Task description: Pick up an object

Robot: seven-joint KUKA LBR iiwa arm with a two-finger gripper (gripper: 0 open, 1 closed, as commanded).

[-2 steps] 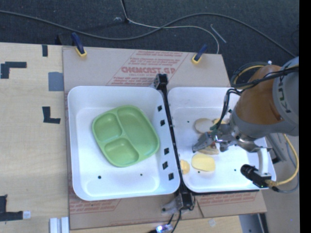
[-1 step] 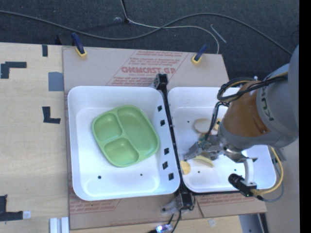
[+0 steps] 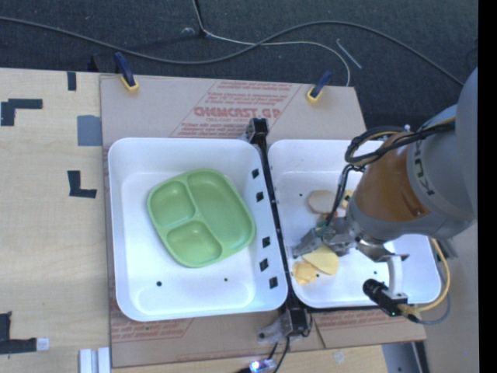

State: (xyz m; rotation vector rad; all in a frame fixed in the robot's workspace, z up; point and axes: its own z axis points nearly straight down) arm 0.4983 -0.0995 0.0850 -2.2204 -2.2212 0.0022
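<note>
Yellow object under the arm's fingers in the right bin.

Metal fingers (image 3: 311, 243) hung low over the right bin (image 3: 404, 286), whether spread or closed I could not tell, nothing visibly between them. Just below lay the yellow object (image 3: 317, 266), its long axis running low-left to upper-right. A pale beige piece (image 3: 320, 201) lay farther up. The left bin (image 3: 128, 208) held a green divided plate (image 3: 200, 217), on the table (image 3: 46, 208).

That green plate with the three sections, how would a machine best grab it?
Probably by its raised outer rim, coming straight down from above. The green plate lies flat in the left bin, so only its edges offer something thin to pinch. The rim nearest the divider is closest to the arm, whose tool is low in the right bin.
</note>
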